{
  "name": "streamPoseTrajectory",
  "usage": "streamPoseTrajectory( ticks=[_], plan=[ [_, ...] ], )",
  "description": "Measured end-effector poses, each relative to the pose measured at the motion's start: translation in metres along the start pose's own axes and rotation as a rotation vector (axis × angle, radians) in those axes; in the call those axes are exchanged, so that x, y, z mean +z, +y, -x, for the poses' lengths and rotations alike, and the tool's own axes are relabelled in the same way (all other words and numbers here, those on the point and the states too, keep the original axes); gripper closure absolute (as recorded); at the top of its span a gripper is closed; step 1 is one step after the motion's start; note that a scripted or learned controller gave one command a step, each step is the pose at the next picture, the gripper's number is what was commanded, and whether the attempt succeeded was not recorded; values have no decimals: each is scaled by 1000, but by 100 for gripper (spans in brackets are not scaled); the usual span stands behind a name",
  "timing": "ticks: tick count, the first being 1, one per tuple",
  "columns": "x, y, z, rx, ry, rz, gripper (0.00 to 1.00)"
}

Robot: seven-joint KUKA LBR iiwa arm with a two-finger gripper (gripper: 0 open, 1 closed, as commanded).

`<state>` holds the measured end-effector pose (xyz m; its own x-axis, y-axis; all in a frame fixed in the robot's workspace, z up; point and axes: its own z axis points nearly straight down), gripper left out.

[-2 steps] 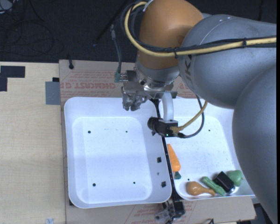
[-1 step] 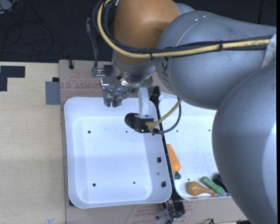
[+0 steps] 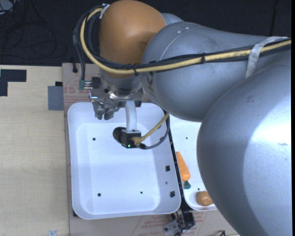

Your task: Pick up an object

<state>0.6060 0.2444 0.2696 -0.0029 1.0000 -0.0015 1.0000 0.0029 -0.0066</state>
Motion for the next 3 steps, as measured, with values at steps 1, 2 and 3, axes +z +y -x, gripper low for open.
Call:
streamPoseTrajectory(
  ticks=[1,2,3],
  plan=[
    [49,-54,2,4,-3,-6,100],
    [64,5,1,4,0,5,100],
    [176,37,2,1,-4,-4,100]
  ],
)
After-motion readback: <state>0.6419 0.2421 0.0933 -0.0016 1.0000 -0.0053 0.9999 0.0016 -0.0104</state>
